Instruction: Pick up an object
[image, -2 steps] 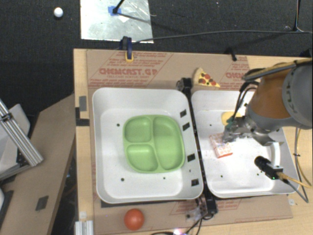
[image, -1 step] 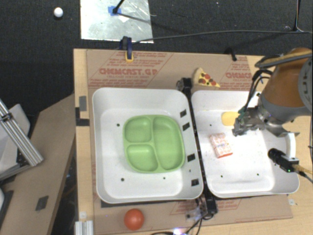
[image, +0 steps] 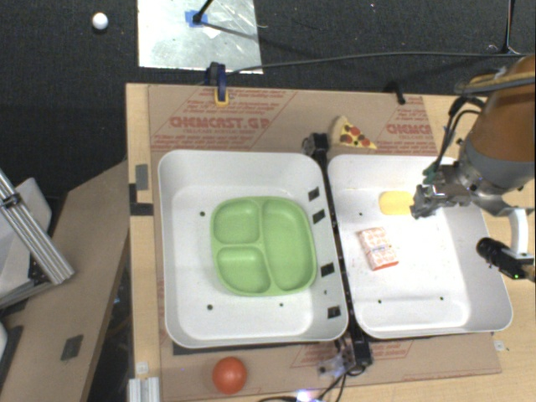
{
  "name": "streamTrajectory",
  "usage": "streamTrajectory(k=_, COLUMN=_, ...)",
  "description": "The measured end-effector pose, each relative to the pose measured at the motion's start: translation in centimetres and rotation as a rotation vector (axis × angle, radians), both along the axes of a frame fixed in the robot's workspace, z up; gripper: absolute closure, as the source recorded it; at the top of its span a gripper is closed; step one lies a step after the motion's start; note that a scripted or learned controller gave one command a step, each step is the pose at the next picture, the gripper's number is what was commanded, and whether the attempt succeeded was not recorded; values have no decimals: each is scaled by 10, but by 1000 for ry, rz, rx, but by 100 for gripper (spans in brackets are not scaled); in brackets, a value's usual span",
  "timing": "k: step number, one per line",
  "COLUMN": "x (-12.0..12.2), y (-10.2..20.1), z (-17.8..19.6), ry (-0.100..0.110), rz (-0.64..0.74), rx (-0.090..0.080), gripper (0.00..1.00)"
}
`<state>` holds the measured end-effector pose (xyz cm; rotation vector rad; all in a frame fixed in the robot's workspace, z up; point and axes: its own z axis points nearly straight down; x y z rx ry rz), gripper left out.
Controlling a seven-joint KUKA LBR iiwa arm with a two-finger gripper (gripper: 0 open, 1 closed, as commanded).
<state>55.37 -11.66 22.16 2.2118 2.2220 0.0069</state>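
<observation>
So the desk [image: 276,111] is covered with brown cardboard with red print on it, and two white bins sit side by side on top; the floor behind is dark, with a silvery sheet [image: 198,23] lying on it and a small white ball [image: 100,21] off to the left. The left bin [image: 180,182] has a green divided plate [image: 263,245] in the middle. The right bin [image: 469,308] has a yellow thing [image: 394,201] near its back, lying with its long axis roughly left to right, and a small red and white box [image: 378,248] just in front of it, long axis running front to back with a slight tilt. The tool [image: 423,199] is right at the yellow thing's right end, touching or nearly so, and that end is hidden behind it. Can't tell how far open the tool is or whether it has anything, too blurry and small. A pizza slice toy [image: 354,134] sits on the cardboard behind the bins, and a red ball [image: 229,374] sits in front. The arm [image: 502,141] is cut off at the right edge.
</observation>
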Motion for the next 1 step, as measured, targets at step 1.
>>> streamTrajectory(k=1, x=1, y=0, z=27, ry=3, rz=0, rx=1, gripper=100)
